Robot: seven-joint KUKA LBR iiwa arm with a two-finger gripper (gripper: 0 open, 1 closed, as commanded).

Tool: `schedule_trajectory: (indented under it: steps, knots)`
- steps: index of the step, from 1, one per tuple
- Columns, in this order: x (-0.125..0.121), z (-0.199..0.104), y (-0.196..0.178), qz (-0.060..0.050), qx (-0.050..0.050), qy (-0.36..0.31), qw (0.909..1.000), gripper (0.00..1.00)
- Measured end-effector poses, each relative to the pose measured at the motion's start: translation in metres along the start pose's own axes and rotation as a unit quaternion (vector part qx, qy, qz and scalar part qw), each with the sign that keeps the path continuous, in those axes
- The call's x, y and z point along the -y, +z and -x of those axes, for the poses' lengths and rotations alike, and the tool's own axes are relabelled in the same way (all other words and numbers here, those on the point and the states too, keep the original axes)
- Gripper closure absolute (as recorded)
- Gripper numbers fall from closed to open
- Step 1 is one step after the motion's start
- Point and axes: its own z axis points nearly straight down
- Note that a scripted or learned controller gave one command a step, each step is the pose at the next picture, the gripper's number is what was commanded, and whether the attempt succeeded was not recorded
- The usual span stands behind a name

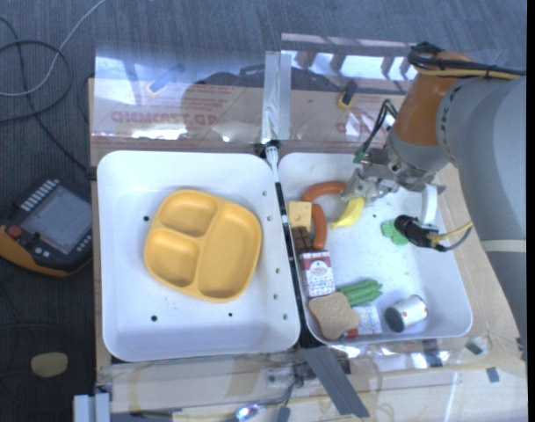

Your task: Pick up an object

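Hovering over the right bin's [460, 319] far edge, the gripper [365, 186], grip state unreadable, sits just above a toy banana [350, 212], beside a sausage [324, 189], with a red carton [317, 274] of illegible print, bread slice [332, 316], green pepper [363, 291] and can [406, 313] toward its near edge, the left bin [126, 323] bearing a yellow divided plate [202, 243].

Bright, even light; glare on plastic

free: right bin [443, 275] centre | blocked: left-wall clutter, red carton [317, 273]
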Motion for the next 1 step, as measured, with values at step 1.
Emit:
schedule_trajectory:
  steps: [1]
  knots:
    - [0.0167, -0.0927, -0.1253, -0.003, -0.001, 0.002, 1.0, 1.0]
